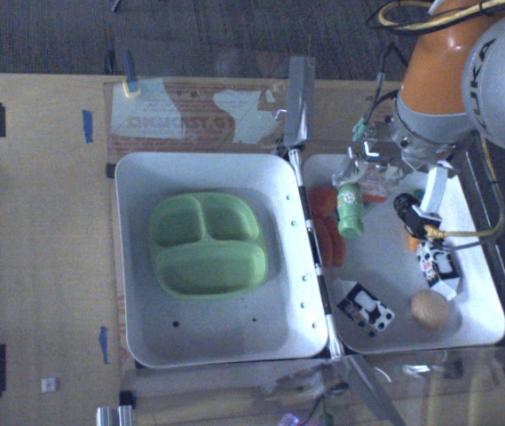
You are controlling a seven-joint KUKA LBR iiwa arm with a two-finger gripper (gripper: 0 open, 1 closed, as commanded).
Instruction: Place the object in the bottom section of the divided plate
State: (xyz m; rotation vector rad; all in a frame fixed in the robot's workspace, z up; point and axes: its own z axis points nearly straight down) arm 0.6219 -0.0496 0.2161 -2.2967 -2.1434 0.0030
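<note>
A green divided plate (208,242) lies in the left bin (137,327), its large bottom section facing the near edge and bare. My gripper (366,165) hangs over the far left part of the right bin (483,327). Just below it is a green bottle with a white label (350,209), its top end right under the gripper. Whether the bottle is held or lying on the bin floor cannot be made out. A red object (327,224) lies to the bottle's left, along the bin wall.
The right bin also holds a black-and-white cow-patterned block (365,309) near the front, a tan round object (430,309) at the front right, and another black-and-white piece (437,264) behind it. A metal divider (301,114) rises between the bins at the far side.
</note>
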